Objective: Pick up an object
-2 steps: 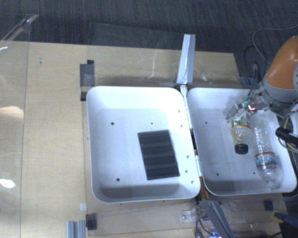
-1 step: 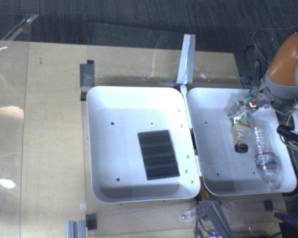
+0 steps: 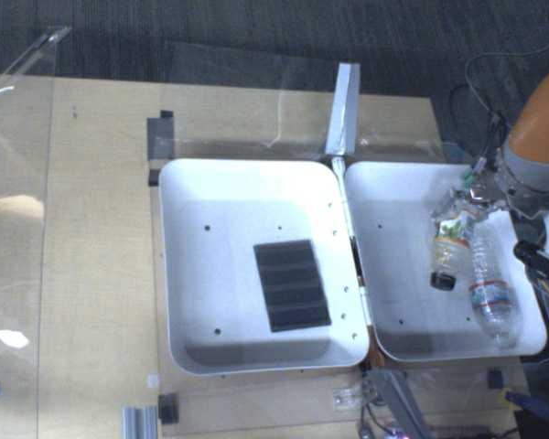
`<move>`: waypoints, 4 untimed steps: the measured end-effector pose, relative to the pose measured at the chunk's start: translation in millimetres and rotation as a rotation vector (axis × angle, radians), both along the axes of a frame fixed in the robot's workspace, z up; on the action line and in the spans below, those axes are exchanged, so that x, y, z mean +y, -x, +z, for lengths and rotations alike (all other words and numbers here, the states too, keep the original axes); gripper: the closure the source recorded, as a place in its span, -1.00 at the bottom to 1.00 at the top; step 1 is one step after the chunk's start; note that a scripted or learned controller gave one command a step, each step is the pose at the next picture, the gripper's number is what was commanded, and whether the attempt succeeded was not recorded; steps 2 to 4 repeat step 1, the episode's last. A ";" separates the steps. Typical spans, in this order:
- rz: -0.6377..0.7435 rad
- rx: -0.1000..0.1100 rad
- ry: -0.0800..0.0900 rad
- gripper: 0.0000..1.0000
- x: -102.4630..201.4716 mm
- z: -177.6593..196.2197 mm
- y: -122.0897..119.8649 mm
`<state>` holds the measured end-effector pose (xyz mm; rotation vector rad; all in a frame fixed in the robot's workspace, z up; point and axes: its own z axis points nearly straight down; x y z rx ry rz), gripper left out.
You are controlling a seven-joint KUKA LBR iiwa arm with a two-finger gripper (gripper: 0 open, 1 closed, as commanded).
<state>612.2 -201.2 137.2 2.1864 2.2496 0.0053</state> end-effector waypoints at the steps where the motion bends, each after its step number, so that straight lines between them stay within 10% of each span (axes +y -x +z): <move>1: 0.035 -0.001 -0.001 1.00 83.8 71.4 -58.3; 4: 0.035 -0.001 -0.001 1.00 83.8 71.4 -58.3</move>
